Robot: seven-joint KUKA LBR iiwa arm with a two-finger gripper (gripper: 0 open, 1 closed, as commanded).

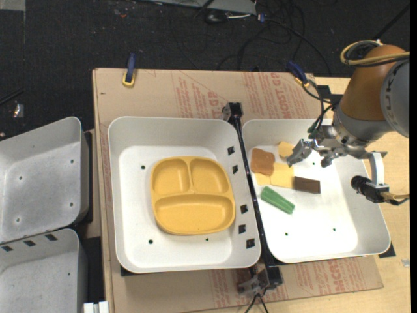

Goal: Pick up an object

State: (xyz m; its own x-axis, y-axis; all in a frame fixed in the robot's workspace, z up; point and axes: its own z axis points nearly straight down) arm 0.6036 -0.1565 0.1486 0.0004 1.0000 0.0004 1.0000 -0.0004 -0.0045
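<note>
Yellow, brown and green pieces lay bunched in the right-hand bin (339,240), and we judged the pick would turn on how they sat relative to the gripper (311,150). The gripper hung over the upper middle of that bin, and the cluster lay just below and to the left of it in the camera view. Nearest was a small round yellow piece (285,149), just beside the left fingertip. Below that sat a pale yellow block (281,175), touching a tan-brown piece (262,160) on its left and a dark brown bar (306,185) on its right. The bar ran nearly level across the view, tipped slightly down to the right. A green stick (277,199) lay a little apart, lower down, its long axis slanting from upper left to lower right.

We saw the two fingers spread apart, with nothing between them (bare white bin floor showed in the gap), and they appeared to touch no object. Our guess was that the arm (368,96) was poised above the pile, not yet descending onto one piece.

The left-hand bin (124,175) held only a yellow divided plate (193,195), well apart from the gripper.
</note>
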